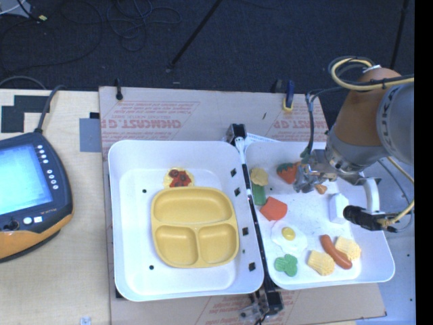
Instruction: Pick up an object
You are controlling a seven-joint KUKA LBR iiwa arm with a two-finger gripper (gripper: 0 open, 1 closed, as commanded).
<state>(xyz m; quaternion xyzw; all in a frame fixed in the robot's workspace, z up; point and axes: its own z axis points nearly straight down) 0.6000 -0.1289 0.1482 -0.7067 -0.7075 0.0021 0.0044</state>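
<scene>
Progress: you've lifted nothing yet; gripper [310, 180] hovers by the toy tomato [288, 173].
Claw: can't tell its opening or hold.

The bench [67, 124] was light wood. A brown cardboard sheet [162, 117] lay flat on it, bearing two white bins [128, 161] side by side. A handheld control pendant [30, 195] rested at the left.

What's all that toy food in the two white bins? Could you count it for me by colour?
Yellow: 4 (divided plate, pale piece, two corn-like pieces)
Red or orange: 4 (wedge, piece by the gripper, sausage, topped piece)
Green: 2 ()
White: 2 (fried egg, block)
Total: 12
</scene>
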